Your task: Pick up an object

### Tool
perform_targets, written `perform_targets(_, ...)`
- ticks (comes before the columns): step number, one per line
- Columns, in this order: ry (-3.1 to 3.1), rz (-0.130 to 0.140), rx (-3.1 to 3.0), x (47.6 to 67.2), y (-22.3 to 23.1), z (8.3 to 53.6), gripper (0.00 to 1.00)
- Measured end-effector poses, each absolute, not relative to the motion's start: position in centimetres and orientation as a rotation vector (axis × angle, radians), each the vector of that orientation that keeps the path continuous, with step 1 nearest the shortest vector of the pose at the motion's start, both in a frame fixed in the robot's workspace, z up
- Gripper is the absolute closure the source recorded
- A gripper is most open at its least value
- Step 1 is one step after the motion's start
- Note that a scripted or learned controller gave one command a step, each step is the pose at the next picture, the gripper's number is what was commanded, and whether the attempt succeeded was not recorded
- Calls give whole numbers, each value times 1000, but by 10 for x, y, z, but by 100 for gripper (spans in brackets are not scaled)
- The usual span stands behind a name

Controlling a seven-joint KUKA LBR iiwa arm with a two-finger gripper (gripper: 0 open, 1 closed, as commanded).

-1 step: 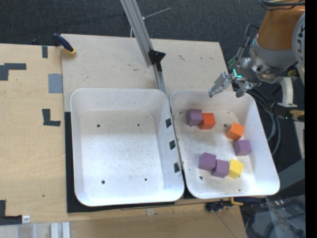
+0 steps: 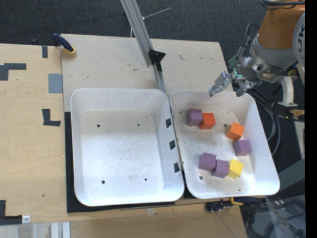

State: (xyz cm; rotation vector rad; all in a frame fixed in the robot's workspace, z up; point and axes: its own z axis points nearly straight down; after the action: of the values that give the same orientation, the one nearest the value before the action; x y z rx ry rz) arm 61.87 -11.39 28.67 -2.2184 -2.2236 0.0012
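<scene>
Arm [image 2: 280, 29] cut off at top-right frame edge. End effector [image 2: 229, 83] too small; finger state unreadable. Bench [image 2: 29, 133] runs off left edge.

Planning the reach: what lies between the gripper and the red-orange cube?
Only the right bin's far rim and bare floor separate gripper from red-orange cube in the camera view.

Wooden bench [image 2: 29, 133], perhaps dark carpet [image 2: 74, 9]
</scene>
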Motion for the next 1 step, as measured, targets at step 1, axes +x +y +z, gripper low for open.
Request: perform_targets(1,-2219,8,-2217,612,-105,229,0)
